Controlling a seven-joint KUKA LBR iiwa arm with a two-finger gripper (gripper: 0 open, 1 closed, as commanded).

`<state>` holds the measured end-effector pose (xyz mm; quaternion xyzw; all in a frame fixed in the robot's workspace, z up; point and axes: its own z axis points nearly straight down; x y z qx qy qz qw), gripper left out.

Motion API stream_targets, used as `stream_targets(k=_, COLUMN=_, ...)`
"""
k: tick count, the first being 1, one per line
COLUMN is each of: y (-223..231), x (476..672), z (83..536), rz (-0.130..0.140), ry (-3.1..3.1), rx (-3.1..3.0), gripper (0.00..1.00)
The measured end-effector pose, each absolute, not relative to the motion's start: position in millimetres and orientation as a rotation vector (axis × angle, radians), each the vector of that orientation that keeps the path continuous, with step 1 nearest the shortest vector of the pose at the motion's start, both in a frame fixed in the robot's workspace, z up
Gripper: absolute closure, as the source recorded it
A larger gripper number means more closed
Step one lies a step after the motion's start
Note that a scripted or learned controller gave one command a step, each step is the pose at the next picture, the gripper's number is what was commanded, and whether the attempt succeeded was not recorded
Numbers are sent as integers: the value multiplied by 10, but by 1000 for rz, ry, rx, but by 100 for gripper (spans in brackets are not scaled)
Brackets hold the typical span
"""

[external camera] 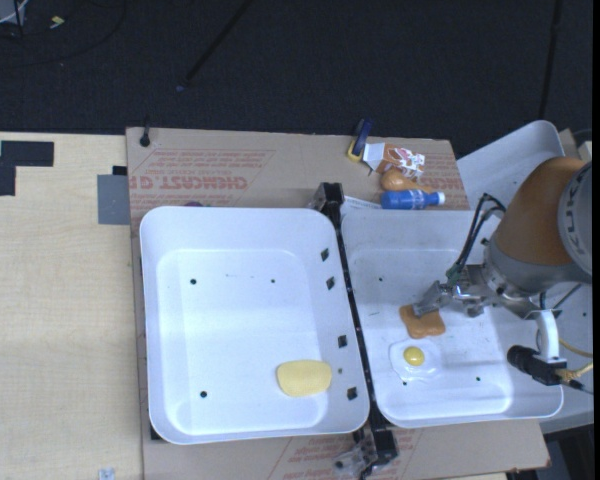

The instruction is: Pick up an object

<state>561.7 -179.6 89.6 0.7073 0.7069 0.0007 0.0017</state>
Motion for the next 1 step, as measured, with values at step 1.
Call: stream_targets(k=1, y=-2026, x=5947, z=891, rz=2, ry=2224, rx=2216, gripper=0)
